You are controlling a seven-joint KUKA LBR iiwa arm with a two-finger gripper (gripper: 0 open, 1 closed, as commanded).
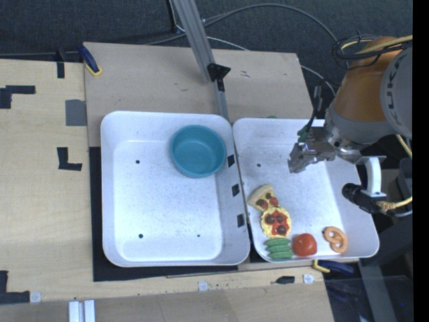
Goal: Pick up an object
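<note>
Well, the end effector (303,158) hangs over the right bin (355,250) — whether it grips anything I cannot tell. Pizza slice (271,213), tomato (305,244), pretzel (334,239) lie below; no legible writing anywhere.

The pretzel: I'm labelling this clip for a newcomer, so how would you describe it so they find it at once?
Start at the right bin, the one under the arm. Along its near edge sits a row of small toy foods; the pretzel is the rightmost, in the near right corner. It is a tan-orange twisted loop, unlike the round red tomato beside it.
</note>
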